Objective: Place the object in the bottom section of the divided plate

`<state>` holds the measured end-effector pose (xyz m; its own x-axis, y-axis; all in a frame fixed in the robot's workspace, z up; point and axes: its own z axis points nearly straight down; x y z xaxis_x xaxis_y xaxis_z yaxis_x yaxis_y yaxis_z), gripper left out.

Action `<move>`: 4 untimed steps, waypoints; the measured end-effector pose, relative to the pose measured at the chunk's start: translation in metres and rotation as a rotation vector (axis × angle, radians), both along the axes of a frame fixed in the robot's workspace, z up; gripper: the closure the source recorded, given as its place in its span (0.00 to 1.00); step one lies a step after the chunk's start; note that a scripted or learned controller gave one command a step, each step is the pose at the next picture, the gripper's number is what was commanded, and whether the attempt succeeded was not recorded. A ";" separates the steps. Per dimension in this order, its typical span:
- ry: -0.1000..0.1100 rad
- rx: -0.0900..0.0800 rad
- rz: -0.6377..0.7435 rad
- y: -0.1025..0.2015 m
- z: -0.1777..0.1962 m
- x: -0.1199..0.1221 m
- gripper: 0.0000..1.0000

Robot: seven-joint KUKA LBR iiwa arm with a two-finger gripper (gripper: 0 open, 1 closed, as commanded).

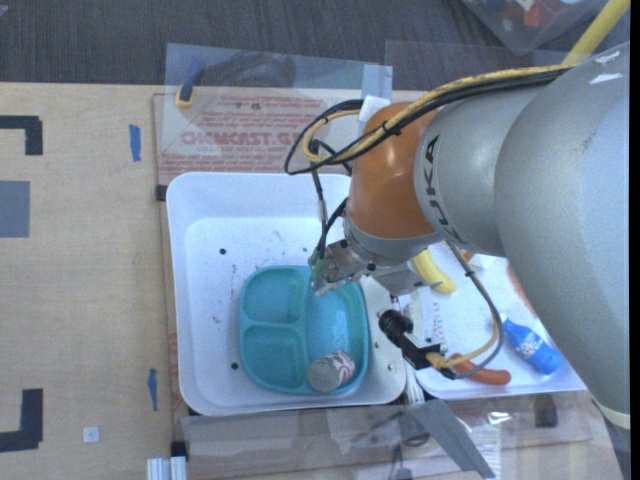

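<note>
A teal divided plate (272,353) lies in the left white bin (200,268). A small round grey and white object with red marks (332,370) rests in the plate's large section, at the end nearest the bottom of the view, close to the rim. My gripper (322,273) hangs over the plate's far rim, well apart from the object. The orange wrist and grey arm cover the plate's upper right side and much of the bin beyond it.
The right bin (560,378) holds a yellow banana-like piece (436,272), a blue object (530,346), an orange-red item (486,374) and a white card (432,320). A taped plastic sheet (250,133) lies behind the left bin.
</note>
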<state>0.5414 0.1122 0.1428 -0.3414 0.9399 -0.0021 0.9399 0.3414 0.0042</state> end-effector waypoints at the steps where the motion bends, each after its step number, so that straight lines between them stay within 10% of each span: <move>1: 0.002 0.000 -0.031 -0.017 -0.002 0.032 1.00; 2: 0.002 0.000 -0.158 0.026 0.009 0.045 1.00; 3: 0.003 0.000 -0.647 -0.057 0.042 0.067 1.00; 4: 0.009 0.001 -0.373 -0.040 0.041 0.020 1.00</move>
